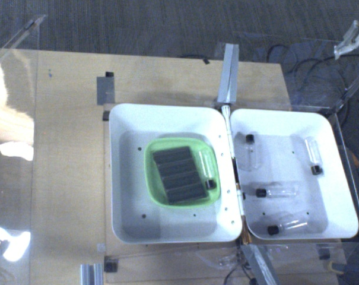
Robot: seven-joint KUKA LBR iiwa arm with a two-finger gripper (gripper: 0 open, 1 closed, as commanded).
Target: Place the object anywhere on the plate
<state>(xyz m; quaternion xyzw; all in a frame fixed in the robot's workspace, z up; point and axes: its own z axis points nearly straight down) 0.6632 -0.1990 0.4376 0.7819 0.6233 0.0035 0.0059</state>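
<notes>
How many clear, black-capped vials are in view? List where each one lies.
5. One on the green plate, at its right edge. Four in the right bin: upper left, upper right, centre, bottom.

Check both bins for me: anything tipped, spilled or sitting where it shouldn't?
Nothing looks spilled or broken. The green plate sits in the left bin with a dark ridged block on it and one clear vial lying along its right side. Four more vials lie scattered on their sides in the right bin.
</notes>
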